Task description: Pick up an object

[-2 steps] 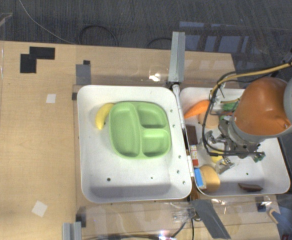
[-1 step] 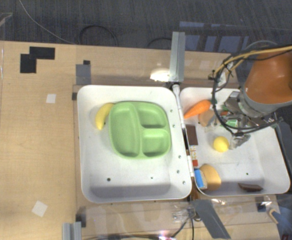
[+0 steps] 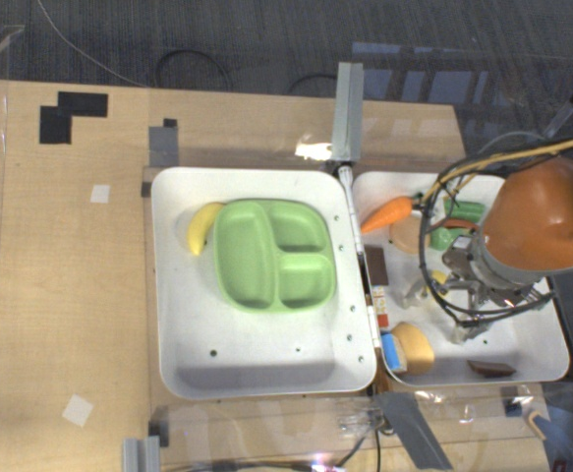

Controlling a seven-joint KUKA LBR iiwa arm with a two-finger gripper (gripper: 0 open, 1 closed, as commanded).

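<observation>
We hover our gripper [image 3: 468, 308] at the right bin's [image 3: 551, 362] three o'clock; its grasp we cannot tell; nothing lifted yet.

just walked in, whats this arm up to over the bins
The arm is reaching into the right bin, low over its middle, near a carrot and some green pieces. A yellow sponge lies at the near edge. The left bin holds a green divided tray and a banana. Nothing looks picked up yet.
</observation>
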